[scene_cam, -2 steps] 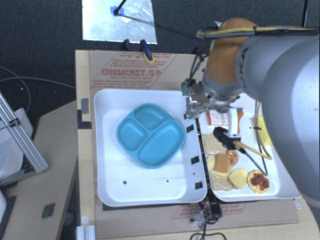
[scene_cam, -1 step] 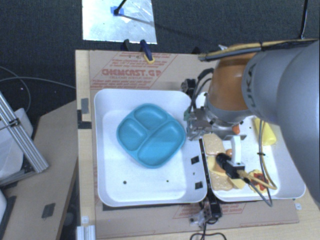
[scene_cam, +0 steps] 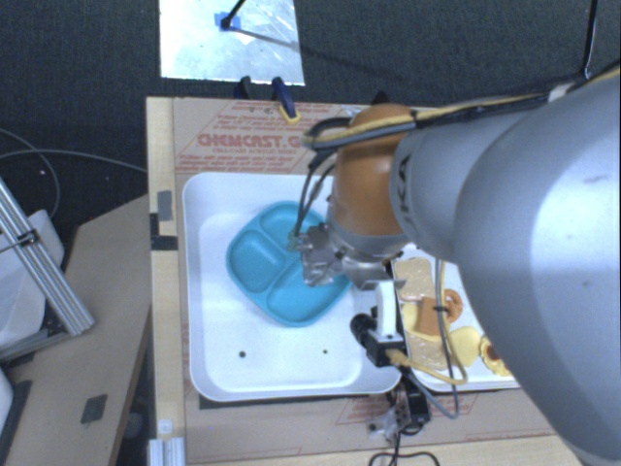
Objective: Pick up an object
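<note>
Arm point(scene_cam: 524, 221): grey and very large in the camera view. It comes in from the right and covers most of the right bin. The orange band point(scene_cam: 364, 187) sits just above the wrist, over the seam between the two bins.

Surface point(scene_cam: 243, 134): brown board with red print along its far edge, carrying both bins. A shiny foil-like sheet point(scene_cam: 231, 27) lies beyond it on dark cloth. A blue clip point(scene_cam: 284, 100) is on the far edge of the board.

Left bin point(scene_cam: 209, 357): white and shallow. Its near half is bare except for two small dark spots.

Right bin point(scene_cam: 475, 384): white. A strip of its near rim and part of its left side show under the arm.

Blue plate point(scene_cam: 262, 260): a divided tray with rounded corners. It lies flat in the right-hand half of the left bin, turned at an angle to the bin walls.

Tan and yellow items point(scene_cam: 422, 299): they lie together in the left part of the right bin, partly hidden by cables. I cannot tell what they are.

Gripper point(scene_cam: 312, 260): a metal tip below the wrist, low over the right edge of the blue plate. Contact with the plate is unclear. I cannot tell whether the gripper is released or clenched, because the wrist blocks the view.
</note>
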`<control>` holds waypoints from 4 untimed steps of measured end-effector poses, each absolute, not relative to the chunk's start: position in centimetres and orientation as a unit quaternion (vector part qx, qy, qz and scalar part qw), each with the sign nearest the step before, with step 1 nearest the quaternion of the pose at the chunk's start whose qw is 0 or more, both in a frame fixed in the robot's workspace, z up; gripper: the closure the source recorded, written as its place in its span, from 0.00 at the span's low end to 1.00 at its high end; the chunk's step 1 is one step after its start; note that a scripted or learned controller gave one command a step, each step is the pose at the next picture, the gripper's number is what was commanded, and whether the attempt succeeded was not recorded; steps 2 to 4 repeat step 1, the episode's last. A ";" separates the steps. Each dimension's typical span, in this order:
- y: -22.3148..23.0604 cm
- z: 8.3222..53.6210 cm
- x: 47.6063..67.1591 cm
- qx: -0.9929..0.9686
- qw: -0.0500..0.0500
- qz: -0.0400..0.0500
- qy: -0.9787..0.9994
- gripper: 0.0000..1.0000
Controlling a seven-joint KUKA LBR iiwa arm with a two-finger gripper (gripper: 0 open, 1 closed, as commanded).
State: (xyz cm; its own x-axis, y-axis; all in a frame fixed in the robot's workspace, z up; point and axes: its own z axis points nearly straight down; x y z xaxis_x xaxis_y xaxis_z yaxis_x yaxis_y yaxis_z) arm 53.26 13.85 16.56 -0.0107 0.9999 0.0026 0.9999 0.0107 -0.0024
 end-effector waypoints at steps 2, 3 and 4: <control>12.8 21.8 49.5 -0.706 0.000 -0.001 -0.708 1.00; 12.8 21.8 49.5 -0.706 0.000 -0.001 -0.708 1.00; 12.8 21.8 49.5 -0.706 0.000 -0.001 -0.708 1.00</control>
